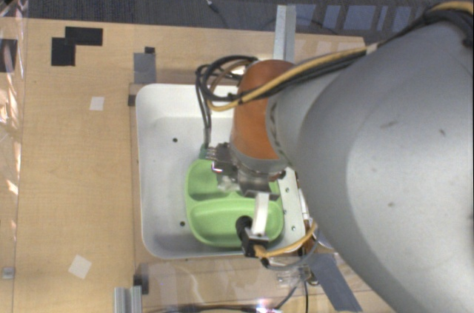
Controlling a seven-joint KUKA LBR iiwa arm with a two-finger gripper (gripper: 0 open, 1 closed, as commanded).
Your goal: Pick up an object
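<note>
A light green, rounded object (215, 211) lies in the near right part of the left white bin (159, 156). The arm's wrist, with its orange band (255, 112), hangs straight over the green object and covers its far right part. The gripper (235, 182) is down at the object, under the wrist housing. Black cables loop above the wrist at the bin's far edge.
The arm's big grey body fills the right side of the view and hides the other bin. Wooden bench top lies to the left, with black markers at the far left. Metal brackets stand at the bin's corners.
</note>
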